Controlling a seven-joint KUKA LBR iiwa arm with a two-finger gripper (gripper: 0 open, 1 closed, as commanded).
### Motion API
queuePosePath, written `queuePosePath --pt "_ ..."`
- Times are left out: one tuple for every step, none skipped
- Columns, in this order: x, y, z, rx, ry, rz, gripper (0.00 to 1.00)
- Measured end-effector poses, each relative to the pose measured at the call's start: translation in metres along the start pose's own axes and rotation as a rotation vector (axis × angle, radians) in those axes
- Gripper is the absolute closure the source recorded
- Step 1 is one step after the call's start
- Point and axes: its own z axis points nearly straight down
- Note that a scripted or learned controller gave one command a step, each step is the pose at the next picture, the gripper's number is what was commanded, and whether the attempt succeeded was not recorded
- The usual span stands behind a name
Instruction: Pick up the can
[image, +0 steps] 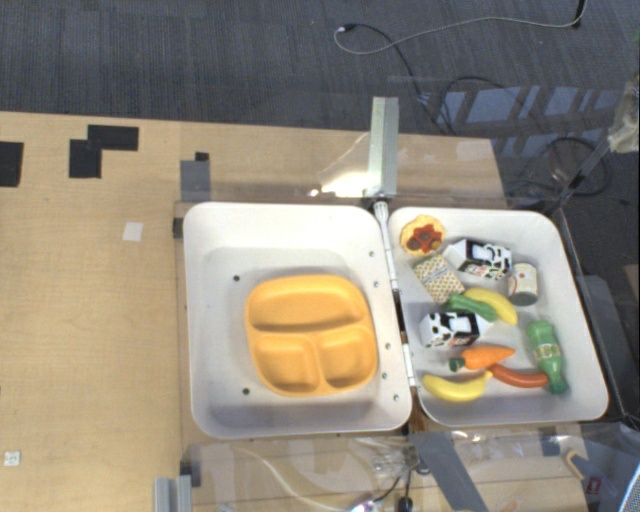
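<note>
The can (523, 282) lay on its side in the right bin (585, 330), beside a cow-patterned carton (482, 259); the claw's state couldn't be told.

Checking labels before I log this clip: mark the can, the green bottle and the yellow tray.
can (523, 283), camera view, its side.
green bottle (547, 353), camera view, its body.
yellow tray (311, 333), camera view, middle divider.

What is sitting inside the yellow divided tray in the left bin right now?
No objects show inside the yellow tray; its three compartments show only bare yellow plastic. The can and the other toys all lie in the right bin. What the tray covers on the left bin's floor is hidden.
</note>
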Motion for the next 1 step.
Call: queuePosePath --pt "-0.0135 -0.0289 0.001 0.001 -0.001 0.128 1.0"
